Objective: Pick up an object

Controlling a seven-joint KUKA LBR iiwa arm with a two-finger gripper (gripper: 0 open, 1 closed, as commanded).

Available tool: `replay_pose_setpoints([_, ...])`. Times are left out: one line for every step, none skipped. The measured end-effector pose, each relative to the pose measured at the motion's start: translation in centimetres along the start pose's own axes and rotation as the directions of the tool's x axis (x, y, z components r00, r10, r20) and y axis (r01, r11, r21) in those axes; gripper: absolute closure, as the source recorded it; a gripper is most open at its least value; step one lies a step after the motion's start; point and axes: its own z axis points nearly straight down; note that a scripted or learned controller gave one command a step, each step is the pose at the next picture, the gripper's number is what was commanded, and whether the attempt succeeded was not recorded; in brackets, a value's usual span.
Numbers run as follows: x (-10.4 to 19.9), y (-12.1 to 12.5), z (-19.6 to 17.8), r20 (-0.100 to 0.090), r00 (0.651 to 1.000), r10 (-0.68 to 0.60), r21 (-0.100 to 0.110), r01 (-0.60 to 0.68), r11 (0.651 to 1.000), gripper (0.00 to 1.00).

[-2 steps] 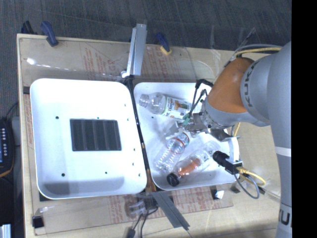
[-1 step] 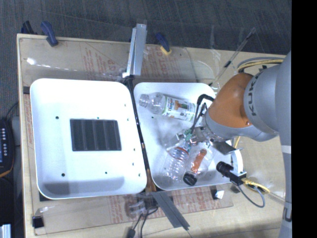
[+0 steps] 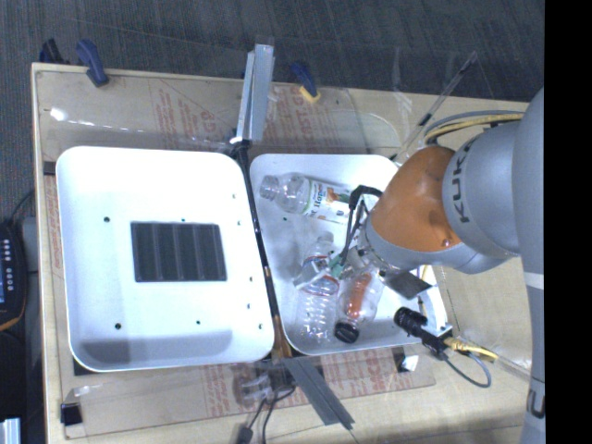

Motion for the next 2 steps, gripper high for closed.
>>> replay_pose_setpoints([0.1,0.3,-1.0,0.0,1.0,-0.007,-0.005,0.007,1.0,1.0])
replay_pose_setpoints([-0.3,5.6,-8.9,-0.023,1.0,0.007,0.042,-0.007,0.999,1.0])
